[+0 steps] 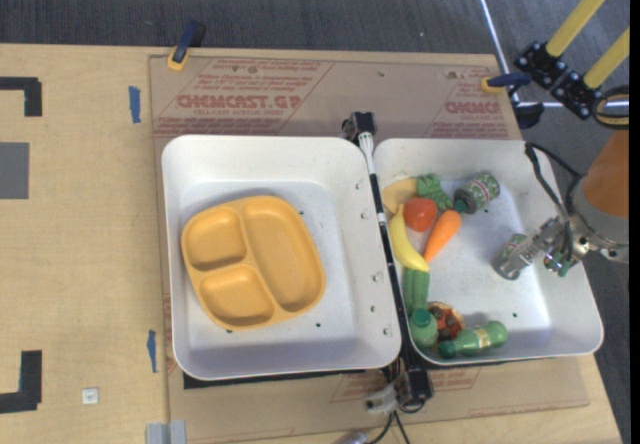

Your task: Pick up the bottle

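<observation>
Reaching in from the right edge of the camera view, the arm with its orange band (607, 182) sets the pincer (522, 256) low over the right bin (575, 332), near that bin's right wall; whether the pincer is apart or together cannot be told from this angle, and nothing is seen between its tips. The bottle (476, 337), green, lies on its side at the bin's front edge, well apart from the pincer, just beside a green pepper (424, 324); a carrot (442, 234), tomato (420, 214), banana (402, 242) and small can (478, 192) lie toward the bin's back-left. The left bin (190, 342) on the surface (70, 262) carries a yellow divided tray (252, 259).
</observation>
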